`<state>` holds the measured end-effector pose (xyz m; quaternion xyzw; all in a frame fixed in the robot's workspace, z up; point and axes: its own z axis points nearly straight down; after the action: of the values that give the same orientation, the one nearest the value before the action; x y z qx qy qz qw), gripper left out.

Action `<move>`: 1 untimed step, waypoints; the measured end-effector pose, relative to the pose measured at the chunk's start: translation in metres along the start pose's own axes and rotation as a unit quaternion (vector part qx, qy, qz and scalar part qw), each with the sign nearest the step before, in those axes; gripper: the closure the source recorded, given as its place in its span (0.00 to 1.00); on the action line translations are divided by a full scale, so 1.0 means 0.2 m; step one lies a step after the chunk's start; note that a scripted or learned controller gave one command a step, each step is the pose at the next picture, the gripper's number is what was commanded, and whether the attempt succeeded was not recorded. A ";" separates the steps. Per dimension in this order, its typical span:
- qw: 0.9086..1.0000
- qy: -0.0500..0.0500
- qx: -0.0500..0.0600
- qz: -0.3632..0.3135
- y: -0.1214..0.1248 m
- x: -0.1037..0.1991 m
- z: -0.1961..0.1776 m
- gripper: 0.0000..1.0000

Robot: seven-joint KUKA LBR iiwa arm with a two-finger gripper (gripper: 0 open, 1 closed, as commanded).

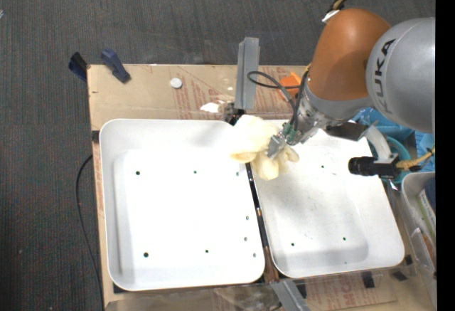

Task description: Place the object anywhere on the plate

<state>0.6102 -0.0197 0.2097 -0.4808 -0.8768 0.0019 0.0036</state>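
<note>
A pale cream, soft-looking object (252, 137) hangs over the divider between the two white bins, near their far edges. My gripper (279, 147) reaches in from the right under the orange-banded wrist. Its fingers are shut on the object's right part, and cream lobes show on both sides of the fingertips. One lobe droops into the right bin (334, 231). Another reaches over the rim of the left bin (178, 231). I cannot tell whether the object touches the bin rims.
A grey upright post (247, 82) stands just behind the bins at the divider. Brown cardboard (156, 92) lies behind the bins with a small white disc (175, 82) and blue clips (114, 64). Blue and white clutter sits at the far right.
</note>
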 end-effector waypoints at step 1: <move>0.980 -0.001 -0.001 -0.198 0.03 0.22 -0.03 1.00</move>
<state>0.5918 0.0209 0.2166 -0.2972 -0.9548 0.0007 0.0031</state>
